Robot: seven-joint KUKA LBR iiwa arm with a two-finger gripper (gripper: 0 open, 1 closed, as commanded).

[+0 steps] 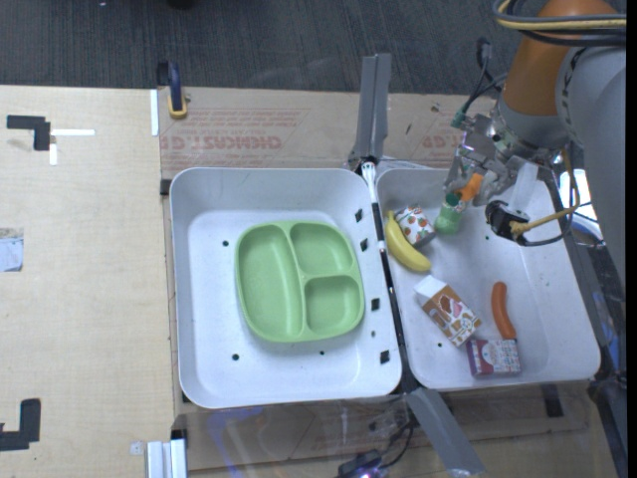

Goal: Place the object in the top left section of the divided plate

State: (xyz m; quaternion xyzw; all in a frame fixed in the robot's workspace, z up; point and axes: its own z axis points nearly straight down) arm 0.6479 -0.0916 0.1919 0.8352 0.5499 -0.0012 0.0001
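Note:
A green divided plate (299, 282) lies in the left bin (199, 297), with one long compartment on its left side and two smaller ones on its right. My gripper (468, 180) hangs over the back left corner of the right bin (557, 366). Directly under it stands a small green bottle (449, 215) with an orange top. The gripper's body hides how it meets the bottle. A banana (405, 248) lies just left of the bottle, and a small patterned packet (415, 224) sits against the banana.
In the right bin also lie a white and orange carton (449, 312), a red sausage (503, 310) and a purple box (495, 357). A metal divider post (374, 108) rises between the bins at the back. Cables (532, 222) hang beside the wrist.

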